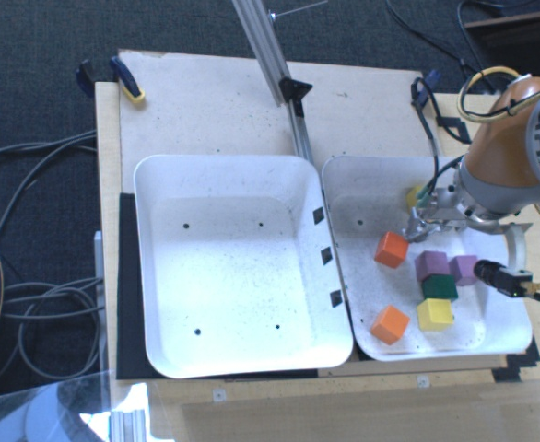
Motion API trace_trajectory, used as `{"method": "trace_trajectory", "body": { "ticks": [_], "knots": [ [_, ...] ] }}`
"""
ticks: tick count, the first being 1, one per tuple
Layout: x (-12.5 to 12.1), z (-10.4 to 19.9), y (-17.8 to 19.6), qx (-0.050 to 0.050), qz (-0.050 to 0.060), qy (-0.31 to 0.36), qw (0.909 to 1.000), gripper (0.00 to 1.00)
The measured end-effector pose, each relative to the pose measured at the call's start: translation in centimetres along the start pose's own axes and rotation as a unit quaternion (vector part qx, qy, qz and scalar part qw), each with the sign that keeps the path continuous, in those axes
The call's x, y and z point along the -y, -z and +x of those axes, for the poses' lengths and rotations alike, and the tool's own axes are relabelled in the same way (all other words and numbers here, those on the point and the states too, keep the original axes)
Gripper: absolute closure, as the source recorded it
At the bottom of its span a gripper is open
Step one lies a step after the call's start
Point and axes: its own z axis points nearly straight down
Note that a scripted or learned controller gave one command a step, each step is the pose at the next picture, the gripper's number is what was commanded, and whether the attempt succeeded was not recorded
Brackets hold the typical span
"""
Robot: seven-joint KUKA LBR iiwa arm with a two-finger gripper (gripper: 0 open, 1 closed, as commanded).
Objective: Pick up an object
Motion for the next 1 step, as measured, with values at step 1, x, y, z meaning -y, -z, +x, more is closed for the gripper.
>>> {"method": "trace_trajectory", "body": {
  "ticks": [1],
  "knots": [
    [-1.28,-0.33,5.66,0.0,0.007,0.001,1.0,1.0]
  ]
}}
